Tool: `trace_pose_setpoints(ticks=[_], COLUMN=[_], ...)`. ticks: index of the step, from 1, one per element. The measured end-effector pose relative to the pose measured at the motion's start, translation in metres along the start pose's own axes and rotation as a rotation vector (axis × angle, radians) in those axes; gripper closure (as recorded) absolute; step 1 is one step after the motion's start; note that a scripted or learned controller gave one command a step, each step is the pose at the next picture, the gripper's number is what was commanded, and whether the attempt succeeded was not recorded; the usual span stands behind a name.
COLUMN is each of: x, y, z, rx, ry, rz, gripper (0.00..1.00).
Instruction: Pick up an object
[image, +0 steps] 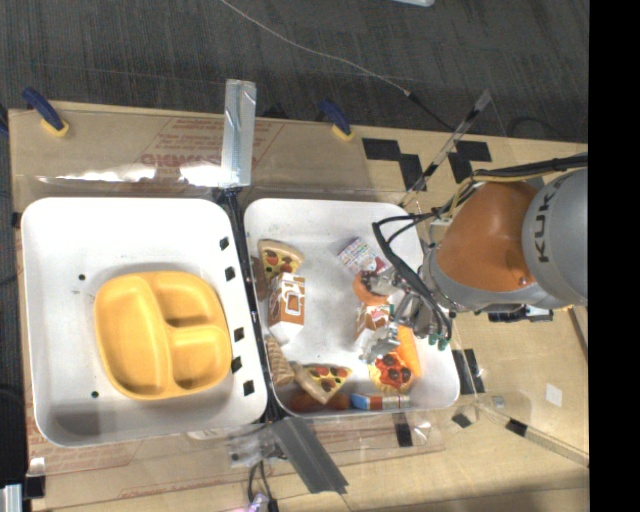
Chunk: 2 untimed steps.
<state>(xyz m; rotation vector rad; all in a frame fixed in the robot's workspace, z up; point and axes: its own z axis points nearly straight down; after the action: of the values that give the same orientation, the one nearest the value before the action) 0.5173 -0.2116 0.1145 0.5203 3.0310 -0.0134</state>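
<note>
Gripper (385, 338) lowered into right bin (310, 215) amid toy food clutter; jaw state cannot be told. One item, orange piece (395, 368), best isolated; neighbours avoided.

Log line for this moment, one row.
arm: over right bin | gripper: down among toy food | yellow tray: left bin | grasp: unconfirmed

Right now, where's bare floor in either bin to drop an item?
Left bin: bare strips all round the yellow divided tray, widest along its upper edge. Right bin: bare along the upper wall above the pizza slice, plus a patch between the carton and the pincer. Lower right corner is crowded.
</note>
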Motion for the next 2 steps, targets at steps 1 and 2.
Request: trace_pose_setpoints(ticks=[1,2], x=[0.013,0.028], y=[0.003,0.013], z=[-0.001,-0.001], rx=[0.001,0.006], ry=[-0.005,-0.006], rz=[0.104,0.148], gripper=[0.00,0.00])
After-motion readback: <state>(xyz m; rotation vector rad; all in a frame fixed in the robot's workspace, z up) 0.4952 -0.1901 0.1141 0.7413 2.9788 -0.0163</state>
